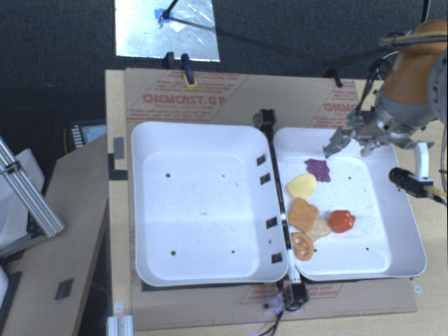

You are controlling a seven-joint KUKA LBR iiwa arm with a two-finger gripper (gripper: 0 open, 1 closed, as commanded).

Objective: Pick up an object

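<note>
My gripper (348, 148) hangs over the far part of the right bin (392, 257), open, with nothing between its fingers. Just below and left of it lies a purple grape bunch (318, 168). Closer to the bin's left wall lie a yellow piece (302, 185), an orange bread slice (303, 214), a pale beige piece (321, 228) and a pretzel (302, 246). A red pepper (341, 220) rests to the right of the bread slice.
The left bin (203, 201) sits beside the right one, joined along a black clipped divider (274, 187). A shiny metal sheet (166, 19) lies beyond the bench's far edge. A black cable fitting (409, 180) sticks out at the right bin's right rim.
</note>
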